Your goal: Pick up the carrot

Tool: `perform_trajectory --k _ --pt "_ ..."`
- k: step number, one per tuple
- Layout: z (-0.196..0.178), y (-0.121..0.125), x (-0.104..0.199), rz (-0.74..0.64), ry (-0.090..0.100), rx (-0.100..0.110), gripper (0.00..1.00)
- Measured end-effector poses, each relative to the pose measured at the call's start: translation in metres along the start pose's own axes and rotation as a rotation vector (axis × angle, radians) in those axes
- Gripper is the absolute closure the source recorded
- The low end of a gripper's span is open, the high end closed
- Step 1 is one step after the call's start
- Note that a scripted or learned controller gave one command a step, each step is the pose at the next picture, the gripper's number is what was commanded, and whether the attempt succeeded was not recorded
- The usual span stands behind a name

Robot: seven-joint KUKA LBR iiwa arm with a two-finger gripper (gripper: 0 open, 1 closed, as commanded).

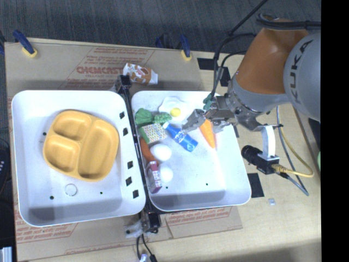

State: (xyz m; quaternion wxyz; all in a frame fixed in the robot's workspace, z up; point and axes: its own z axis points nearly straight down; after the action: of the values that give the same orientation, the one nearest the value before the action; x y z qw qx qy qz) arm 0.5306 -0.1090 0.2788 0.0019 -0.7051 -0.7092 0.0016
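The carrot (pixel 209 135) is a short orange cone in the right bin (pixel 229 187), near its right wall, tip pointing toward the front. My gripper (pixel 206 121) is directly over its thick end. One grey finger (pixel 192 121) shows to the carrot's left and the other to its right, closed against the carrot's top. I cannot tell whether the carrot rests on the bin floor or hangs just above it.
Left of the carrot lie a blue bottle (pixel 181 138), a fried egg (pixel 173 107), green leaves (pixel 145 116), two white eggs (pixel 161 153), a small can (pixel 154 177) and an orange stick (pixel 145 149). The left bin (pixel 27 201) holds a yellow divided tray (pixel 80 144).
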Motion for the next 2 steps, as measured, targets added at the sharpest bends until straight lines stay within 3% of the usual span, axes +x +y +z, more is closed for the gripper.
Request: perform_trajectory --k 1,2 --pt "0.039 0.063 -0.060 0.025 -0.002 0.000 0.00" --pt "0.166 0.112 -0.083 0.207 0.000 -0.013 0.00"
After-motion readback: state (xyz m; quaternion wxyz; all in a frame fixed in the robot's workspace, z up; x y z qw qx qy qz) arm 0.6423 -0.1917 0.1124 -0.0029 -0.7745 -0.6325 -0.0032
